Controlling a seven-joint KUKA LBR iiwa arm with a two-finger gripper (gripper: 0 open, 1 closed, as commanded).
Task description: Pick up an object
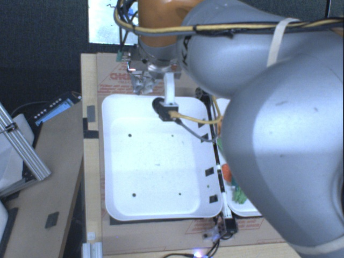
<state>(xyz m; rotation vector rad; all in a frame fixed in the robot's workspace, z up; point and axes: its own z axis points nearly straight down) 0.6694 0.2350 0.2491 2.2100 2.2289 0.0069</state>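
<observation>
Arm (258,90) enters from the right and covers most of the right half of the view; its grey body hides nearly all of the right bin (244,208). Orange band (169,7) sits at top centre, above the wrist.

Gripper (144,84) hangs over the far rim of the left bin (156,160), near its back edge. It is small, partly blurred and mixed with metal parts of the wrist; cannot tell whether it is apart or together, and nothing can be made out in it.

A white finger-like piece with a black fitting (164,109) and a yellow cable (193,120) lies over the bin's far right corner.

Objects: only slivers visible at the near edge of the right bin, just below the arm: an orange item (227,172) and a green item (239,196). Shapes too cut off to identify.

Desk (59,160) shows at left, with a metal rail (21,149) cut off by the frame edge.
</observation>
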